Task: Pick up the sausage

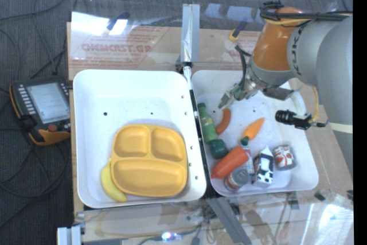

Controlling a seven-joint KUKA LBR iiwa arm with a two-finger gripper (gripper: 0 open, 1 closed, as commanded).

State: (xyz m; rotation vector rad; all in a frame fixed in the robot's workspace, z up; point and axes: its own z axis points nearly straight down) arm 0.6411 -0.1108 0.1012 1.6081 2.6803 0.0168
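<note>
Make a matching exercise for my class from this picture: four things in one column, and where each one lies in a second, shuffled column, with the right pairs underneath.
Things
1. yellow tray
2. banana
3. sausage
4. green bottle

Places
A. right bin, along the wall next to the left bin
B. left bin, peeking out beside the tray's lower left edge
C. right bin, just below the gripper
D. middle of the left bin

Pairs: 1-D, 2-B, 3-C, 4-A

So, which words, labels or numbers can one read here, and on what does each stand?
Red print on the cardboard sheet behind the bins: blurred, not legible.
Screen of the handheld pendant left of the bins: too small to read.
Labels on the small can, the carton and the green bottle: too small to read.
</note>
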